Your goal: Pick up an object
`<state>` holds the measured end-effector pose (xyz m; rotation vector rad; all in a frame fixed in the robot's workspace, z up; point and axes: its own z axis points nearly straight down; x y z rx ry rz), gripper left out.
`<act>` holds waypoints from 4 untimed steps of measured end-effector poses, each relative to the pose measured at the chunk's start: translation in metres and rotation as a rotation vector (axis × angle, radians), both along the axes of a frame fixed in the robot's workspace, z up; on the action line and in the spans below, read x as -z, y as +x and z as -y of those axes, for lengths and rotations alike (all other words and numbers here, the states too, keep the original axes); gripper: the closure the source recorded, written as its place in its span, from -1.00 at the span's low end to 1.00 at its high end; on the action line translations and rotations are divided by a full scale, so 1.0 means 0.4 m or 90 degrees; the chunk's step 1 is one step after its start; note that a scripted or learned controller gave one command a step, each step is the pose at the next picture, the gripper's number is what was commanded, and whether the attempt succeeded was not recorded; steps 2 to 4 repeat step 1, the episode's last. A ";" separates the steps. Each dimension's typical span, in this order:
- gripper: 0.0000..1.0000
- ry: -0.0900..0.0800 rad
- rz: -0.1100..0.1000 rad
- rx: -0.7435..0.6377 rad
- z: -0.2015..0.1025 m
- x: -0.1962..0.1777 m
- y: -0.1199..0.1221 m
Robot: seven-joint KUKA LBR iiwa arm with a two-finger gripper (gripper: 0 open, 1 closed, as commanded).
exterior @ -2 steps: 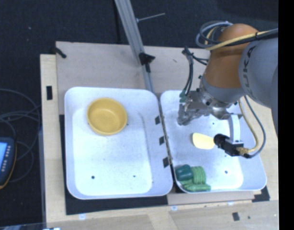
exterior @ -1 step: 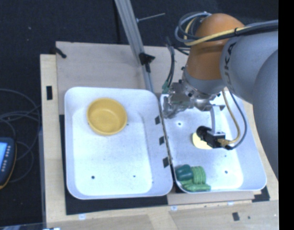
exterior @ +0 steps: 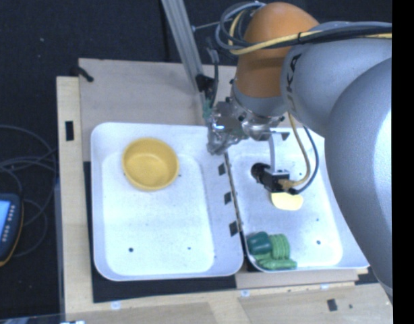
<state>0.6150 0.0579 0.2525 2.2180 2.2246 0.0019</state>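
A yellow bowl (exterior: 150, 163) sits upright in the back left part of the left bin (exterior: 160, 248). In the right bin (exterior: 321, 241) a pale yellow flat piece (exterior: 287, 201) lies near the middle. A green ridged object (exterior: 270, 250) rests in that bin's front left corner. My gripper (exterior: 218, 140) hangs over the back end of the divider between the two bins, to the right of the bowl and behind and to the left of the pale yellow piece. I see nothing held in it.
The grey arm with its orange band (exterior: 271, 52) covers the back and right side of the right bin. A slanted metal rail (exterior: 182, 36) rises behind the bins. Black marks (exterior: 228, 198) line the divider.
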 end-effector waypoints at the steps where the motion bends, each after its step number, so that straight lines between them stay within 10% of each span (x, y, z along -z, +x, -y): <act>1: -1.00 -0.001 0.000 0.002 0.006 0.000 -0.001; 4: -1.00 -0.001 0.000 0.002 0.006 0.000 -0.001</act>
